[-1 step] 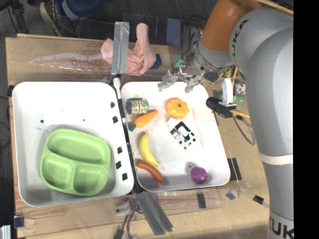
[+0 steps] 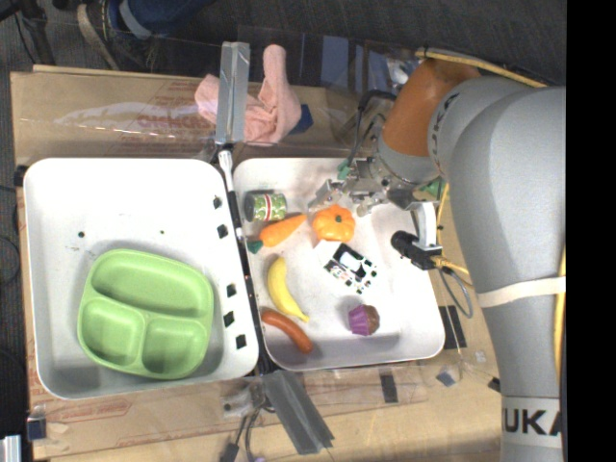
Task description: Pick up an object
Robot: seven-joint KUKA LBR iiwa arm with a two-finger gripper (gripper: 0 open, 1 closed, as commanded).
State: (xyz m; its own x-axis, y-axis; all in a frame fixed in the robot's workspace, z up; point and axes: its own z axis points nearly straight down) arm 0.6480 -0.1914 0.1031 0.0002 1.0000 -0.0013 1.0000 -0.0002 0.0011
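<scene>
Currently the gripper (image 2: 348,192) hangs over the right bin (image 2: 423,330), its opening impossible to judge. Nearest target: the orange fruit (image 2: 333,223) at 6 o'clock, just below. Centre over it before descending.

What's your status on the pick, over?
Gripper low over right bin, beside orange fruit. Nothing seen held. Carrot, can close by.

Two white bins (image 2: 58,191). A lime-green divided tray (image 2: 146,313), a green-labelled can (image 2: 265,205), an orange carrot (image 2: 282,229), an orange pumpkin (image 2: 333,223), a yellow banana (image 2: 282,289), a red sausage (image 2: 286,328), a purple piece (image 2: 363,320), a black-and-white patterned card (image 2: 349,266), a pink cloth (image 2: 260,99).
</scene>
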